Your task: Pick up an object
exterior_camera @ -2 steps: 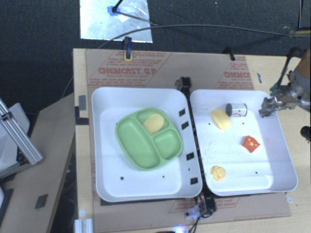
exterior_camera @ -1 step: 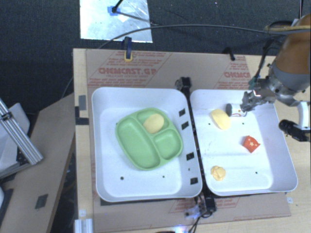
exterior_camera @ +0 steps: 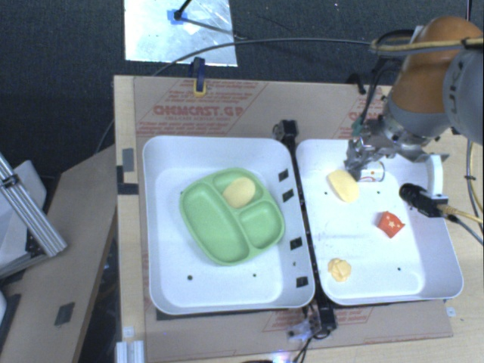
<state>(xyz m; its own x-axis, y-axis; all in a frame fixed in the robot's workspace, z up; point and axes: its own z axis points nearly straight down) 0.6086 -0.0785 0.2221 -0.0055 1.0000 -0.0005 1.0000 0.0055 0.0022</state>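
Two white bins sit side by side. The left bin holds one green divided plate with one yellow lump in its far compartment. The right bin holds three pieces: a pale yellow block, a red piece and a small yellow lump. The gripper hangs just beyond the pale yellow block; I cannot tell how it stands.

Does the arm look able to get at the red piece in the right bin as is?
Probably yes. The red piece lies alone on open bin floor, apart from both yellow pieces, with nothing over it. The hand hangs nearby above the larger yellow piece.
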